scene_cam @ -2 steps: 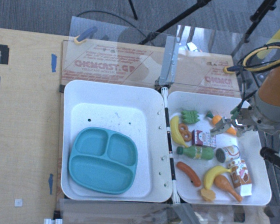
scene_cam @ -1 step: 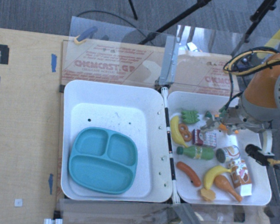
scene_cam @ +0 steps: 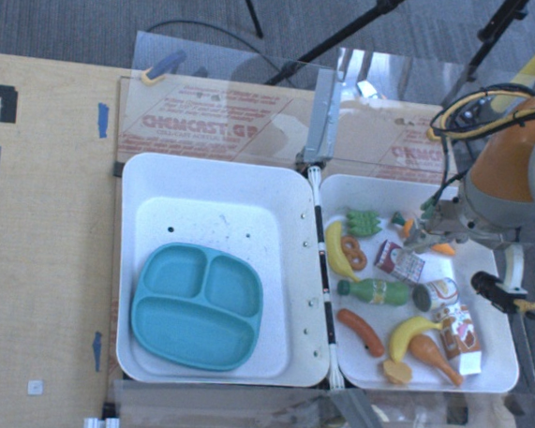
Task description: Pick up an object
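Note:
The right bin (scene_cam: 502, 372) holds several toy foods. Among them are a yellow banana (scene_cam: 339, 247) with a pretzel (scene_cam: 355, 258) on it, a green leafy piece (scene_cam: 363, 222), a maroon packet (scene_cam: 399, 262) and a green bottle (scene_cam: 378, 291). There are also a red sausage (scene_cam: 362, 329), a second banana (scene_cam: 414, 328) and a brown and white carton (scene_cam: 461, 333). My gripper (scene_cam: 424, 235) hangs low over the bin's far part, just right of the maroon packet. A small orange piece (scene_cam: 444, 248) lies next to it. Nothing is visibly lifted.
The left bin (scene_cam: 157, 184) holds a teal divided plate (scene_cam: 200, 303). A grey divider post (scene_cam: 323, 120) stands behind the two bins. A black handle (scene_cam: 492, 292) sticks out from the arm over the right bin's right edge. Cables loop above the orange wrist band (scene_cam: 507, 166).

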### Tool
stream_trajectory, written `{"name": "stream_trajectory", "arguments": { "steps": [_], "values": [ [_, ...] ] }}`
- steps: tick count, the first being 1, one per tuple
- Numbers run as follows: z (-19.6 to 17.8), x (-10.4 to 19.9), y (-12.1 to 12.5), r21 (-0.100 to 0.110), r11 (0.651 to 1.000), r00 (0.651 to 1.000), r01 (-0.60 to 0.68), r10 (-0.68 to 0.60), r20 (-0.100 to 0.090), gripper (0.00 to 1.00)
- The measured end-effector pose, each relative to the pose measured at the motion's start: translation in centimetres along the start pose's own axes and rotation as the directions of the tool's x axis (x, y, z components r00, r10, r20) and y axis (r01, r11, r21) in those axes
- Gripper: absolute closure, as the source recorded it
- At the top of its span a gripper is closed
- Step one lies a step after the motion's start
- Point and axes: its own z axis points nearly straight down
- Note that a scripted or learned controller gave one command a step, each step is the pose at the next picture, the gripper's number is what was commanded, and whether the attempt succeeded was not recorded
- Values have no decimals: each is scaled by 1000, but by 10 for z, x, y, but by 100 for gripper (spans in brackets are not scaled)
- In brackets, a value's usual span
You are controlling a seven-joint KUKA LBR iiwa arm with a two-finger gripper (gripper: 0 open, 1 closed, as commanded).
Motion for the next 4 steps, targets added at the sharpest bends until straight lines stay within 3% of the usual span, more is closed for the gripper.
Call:
{"name": "stream_trajectory", "arguments": {
  "steps": [1,2,3,4],
  "values": [
    [0,0,0,0,1000,1000,0,0,0,0],
    [-9,-1,0,-1,1000,1000,-2,2,1,100],
    [-9,-1,0,0,1000,1000,-2,2,1,0],
    [22,2,40,10,998,998,60,-60,3,0]
  ]
}}
